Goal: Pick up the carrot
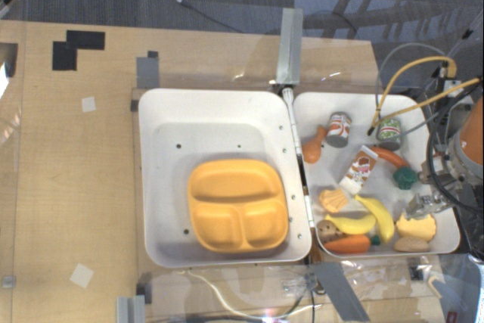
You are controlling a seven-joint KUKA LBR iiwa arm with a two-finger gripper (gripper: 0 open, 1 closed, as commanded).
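- Camera view looks down on two white bins on the bench (76,185); the right bin (451,242) is the landmark for every place below.
- Near the front wall of the right bin lies the carrot (347,243), a small orange toy on its side, with its long way running along that wall.
- Touching the carrot from behind is a banana (352,224), and a second banana (383,217) curves just beside its right end.
- Further back in the same bin is another long orange thing (389,157) with a green lump (404,178) beside it. I cannot tell for sure what it is.
- Over the right side of the right bin hangs the tool (425,206), well apart from the carrot. I cannot tell if it is released or clenched, and nothing shows inside it.
- My guess is the carrot is a light, hard plastic toy. It looks smooth, so it may slip or roll.
- I think the best place to take hold is across its thick middle, squeezing its two long sides.
- There is little room: the wall is in front and the banana is behind, so the banana may get bumped.
- A yellow tray (238,204) sits in the left bin (162,132), far from all this.
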